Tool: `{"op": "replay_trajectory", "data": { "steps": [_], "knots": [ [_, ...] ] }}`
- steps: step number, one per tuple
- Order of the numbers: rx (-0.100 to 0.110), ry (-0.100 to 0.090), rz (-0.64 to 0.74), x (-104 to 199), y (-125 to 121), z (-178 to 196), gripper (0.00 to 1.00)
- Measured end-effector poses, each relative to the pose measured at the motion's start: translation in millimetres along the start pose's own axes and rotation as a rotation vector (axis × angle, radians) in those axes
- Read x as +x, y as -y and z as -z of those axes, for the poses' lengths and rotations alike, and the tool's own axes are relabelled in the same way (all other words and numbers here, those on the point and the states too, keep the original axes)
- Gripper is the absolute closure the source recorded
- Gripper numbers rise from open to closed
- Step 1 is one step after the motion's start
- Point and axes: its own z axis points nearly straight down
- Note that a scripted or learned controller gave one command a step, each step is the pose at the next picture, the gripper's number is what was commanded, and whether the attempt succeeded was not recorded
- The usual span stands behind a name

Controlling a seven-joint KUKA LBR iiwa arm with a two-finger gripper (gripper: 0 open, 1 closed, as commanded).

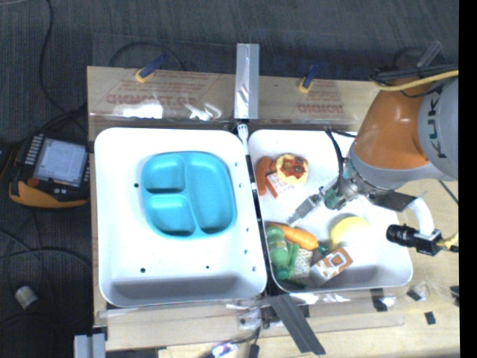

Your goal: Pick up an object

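- Leftmost, off the counter (171, 88): a small screened device (52, 166) on the dark floor, cables trailing nearby.
- Next, on the counter: left bin (119, 274), holding a blue divided tray (188, 192) near its middle, lying flat.
- Between the bins: a dark seam, with an upright metal post (247, 80) at the far edge.
- Then the right bin (373, 271), with its clutter:
  - far-left part: a round red-and-yellow toy (291, 168) touching a reddish packet (268, 179).
  - near-left corner: green pieces (282, 256) under an orange carrot (302, 237), with a small orange-and-white box (332, 263) just beside them.
  - middle: a yellow lemon (347, 228), lying loose, near the box.
- Above the bin's middle: hand (302, 209), reaching in from the right, slim tip pointing down-left between the red toy and the carrot; nothing seen between the fingers; spread or closed cannot be told.
- Rightmost: grey arm with its orange band (395, 136), over the bin's far-right corner.
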Motion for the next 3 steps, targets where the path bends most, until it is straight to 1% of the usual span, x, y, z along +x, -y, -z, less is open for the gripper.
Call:
{"op": "replay_trajectory", "data": {
  "steps": [1,2,3],
  "knots": [
    [-0.012,0.02,-0.018,0,39,-92,0.0],
    [0.001,0.001,-0.244,46,20,0,0.0],
    [0.001,0.003,-0.38,66,9,38,0.0]
  ]
}}
